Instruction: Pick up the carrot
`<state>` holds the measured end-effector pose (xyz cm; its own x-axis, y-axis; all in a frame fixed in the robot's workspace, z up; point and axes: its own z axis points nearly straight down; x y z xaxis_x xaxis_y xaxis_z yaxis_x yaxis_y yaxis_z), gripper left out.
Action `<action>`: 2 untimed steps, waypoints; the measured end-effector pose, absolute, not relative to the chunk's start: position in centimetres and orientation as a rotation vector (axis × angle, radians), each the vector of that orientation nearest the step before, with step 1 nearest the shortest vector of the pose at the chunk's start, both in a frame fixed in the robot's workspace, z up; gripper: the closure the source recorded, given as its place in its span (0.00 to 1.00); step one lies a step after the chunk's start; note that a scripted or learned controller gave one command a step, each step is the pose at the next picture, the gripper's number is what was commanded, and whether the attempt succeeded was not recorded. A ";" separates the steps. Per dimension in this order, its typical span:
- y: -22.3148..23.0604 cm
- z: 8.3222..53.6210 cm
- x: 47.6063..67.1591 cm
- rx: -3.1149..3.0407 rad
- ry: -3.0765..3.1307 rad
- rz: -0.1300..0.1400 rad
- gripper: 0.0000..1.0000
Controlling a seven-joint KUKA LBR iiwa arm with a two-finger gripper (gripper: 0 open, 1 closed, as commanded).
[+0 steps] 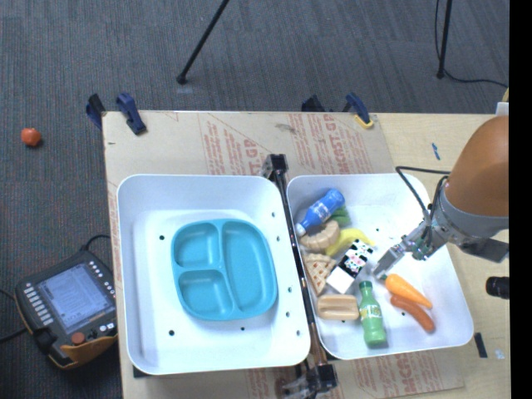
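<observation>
The carrot (408, 290) is a short orange piece lying in the right bin (453, 322), near its right wall. A darker orange-red piece (416, 314) lies just below it, almost touching. My gripper (389, 263) reaches in from the right and hangs just above and to the left of the carrot's left end, over the bin floor. Nothing shows held in it. The orange band of the arm (490, 169) sits above the wrist at the right edge.
The right bin also holds a green bottle (372, 312), a blue bottle (321, 209), a black-and-white box (356, 260), a banana (345, 241), a waffle (318, 271) and a bun (337, 307). The left bin (137, 223) holds a blue divided plate (223, 268).
</observation>
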<state>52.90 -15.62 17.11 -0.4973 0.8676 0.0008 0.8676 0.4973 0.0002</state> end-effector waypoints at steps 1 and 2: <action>-16.4 8.7 53.2 -1.866 -2.522 0.001 0.00; -16.5 8.7 52.2 -2.240 -2.196 0.001 0.00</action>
